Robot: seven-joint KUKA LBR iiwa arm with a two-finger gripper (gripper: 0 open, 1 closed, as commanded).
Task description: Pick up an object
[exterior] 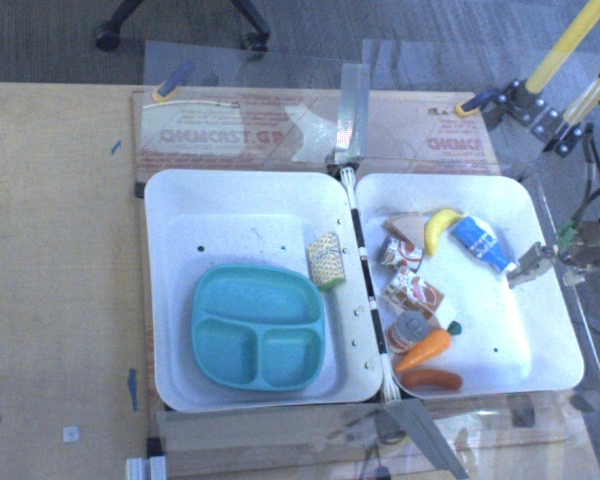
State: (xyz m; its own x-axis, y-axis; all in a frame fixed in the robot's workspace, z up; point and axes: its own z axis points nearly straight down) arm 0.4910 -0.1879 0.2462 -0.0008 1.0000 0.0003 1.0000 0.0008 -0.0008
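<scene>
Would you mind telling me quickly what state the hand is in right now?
Hand: at the right bin's right side, beside the blue packet; whether it is open or closed cannot be told.

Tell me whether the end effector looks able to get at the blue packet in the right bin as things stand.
Probably yes. The end effector sits at the right bin's right side, close to the blue packet. Nothing lies on top of the packet; only the banana rests just to its left.

Teal tray (pixel 258 328) in left bin (pixel 170 218), food toys in right bin (pixel 540 348).
</scene>
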